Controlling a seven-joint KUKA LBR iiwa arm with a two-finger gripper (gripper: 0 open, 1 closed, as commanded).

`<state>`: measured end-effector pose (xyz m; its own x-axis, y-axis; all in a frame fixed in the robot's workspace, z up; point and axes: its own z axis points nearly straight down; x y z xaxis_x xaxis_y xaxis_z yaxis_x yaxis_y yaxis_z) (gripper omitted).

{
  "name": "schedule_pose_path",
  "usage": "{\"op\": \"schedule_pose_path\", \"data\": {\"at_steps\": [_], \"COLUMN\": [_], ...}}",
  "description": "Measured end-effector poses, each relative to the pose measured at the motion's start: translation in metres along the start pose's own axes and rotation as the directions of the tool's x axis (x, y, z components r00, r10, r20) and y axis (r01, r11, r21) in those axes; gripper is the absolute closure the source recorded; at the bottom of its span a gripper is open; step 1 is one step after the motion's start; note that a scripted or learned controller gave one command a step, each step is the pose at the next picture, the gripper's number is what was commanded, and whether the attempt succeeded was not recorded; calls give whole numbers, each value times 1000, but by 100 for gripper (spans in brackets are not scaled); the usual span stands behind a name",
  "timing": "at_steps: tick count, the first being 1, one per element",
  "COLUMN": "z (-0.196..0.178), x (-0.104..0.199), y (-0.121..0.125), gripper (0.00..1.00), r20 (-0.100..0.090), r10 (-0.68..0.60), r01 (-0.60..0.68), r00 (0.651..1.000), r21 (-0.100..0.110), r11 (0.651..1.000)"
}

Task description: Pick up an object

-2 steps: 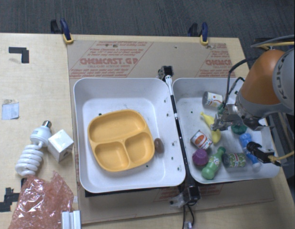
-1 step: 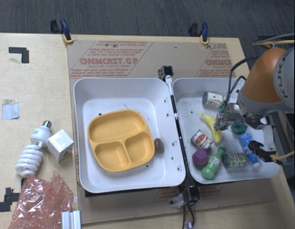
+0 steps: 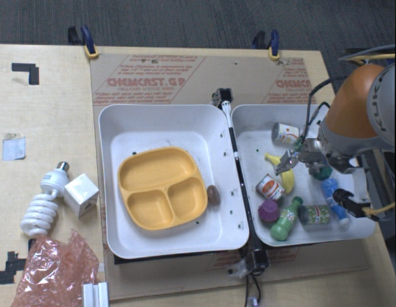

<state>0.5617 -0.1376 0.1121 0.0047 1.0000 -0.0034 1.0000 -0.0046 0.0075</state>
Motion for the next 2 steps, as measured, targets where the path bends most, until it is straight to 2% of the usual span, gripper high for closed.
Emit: {"op": "schedule_pose_path", "data": {"at_steps": [1, 2], "z": [-7, -7], "x": [-1, -1], "y": [0, 0], "gripper": [100, 0], "r20": [0, 0], "r10": [2, 2], "r01": [-2, -2], "r00": [1000, 1000], "r21": [3, 4], "r11": [1000, 1000]}}
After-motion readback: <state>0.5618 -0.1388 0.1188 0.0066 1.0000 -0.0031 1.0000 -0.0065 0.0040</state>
